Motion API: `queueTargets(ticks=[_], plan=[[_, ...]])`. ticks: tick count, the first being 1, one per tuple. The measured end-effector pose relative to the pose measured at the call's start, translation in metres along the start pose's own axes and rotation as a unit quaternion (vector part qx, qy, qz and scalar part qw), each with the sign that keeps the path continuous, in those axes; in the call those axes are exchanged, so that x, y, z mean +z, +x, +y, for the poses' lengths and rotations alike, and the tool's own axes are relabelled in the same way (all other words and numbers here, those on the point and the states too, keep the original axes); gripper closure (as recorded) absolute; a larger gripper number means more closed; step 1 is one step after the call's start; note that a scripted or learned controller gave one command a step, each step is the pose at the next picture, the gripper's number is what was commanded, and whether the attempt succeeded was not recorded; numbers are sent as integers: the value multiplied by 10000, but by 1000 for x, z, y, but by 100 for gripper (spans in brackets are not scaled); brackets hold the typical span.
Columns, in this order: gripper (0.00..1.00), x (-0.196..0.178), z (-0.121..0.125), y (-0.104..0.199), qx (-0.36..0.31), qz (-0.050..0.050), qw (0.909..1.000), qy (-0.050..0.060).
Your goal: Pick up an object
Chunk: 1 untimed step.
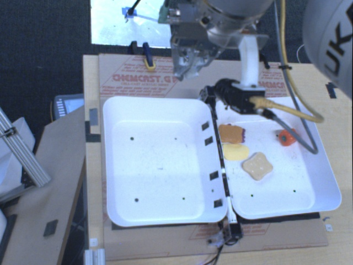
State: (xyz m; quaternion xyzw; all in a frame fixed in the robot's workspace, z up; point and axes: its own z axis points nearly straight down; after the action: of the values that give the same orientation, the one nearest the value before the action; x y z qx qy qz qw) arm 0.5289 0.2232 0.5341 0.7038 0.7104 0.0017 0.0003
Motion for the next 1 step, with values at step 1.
queueTargets(ticks=[1], plan=[[100,0,34,11,18,-5,10000,-1]])
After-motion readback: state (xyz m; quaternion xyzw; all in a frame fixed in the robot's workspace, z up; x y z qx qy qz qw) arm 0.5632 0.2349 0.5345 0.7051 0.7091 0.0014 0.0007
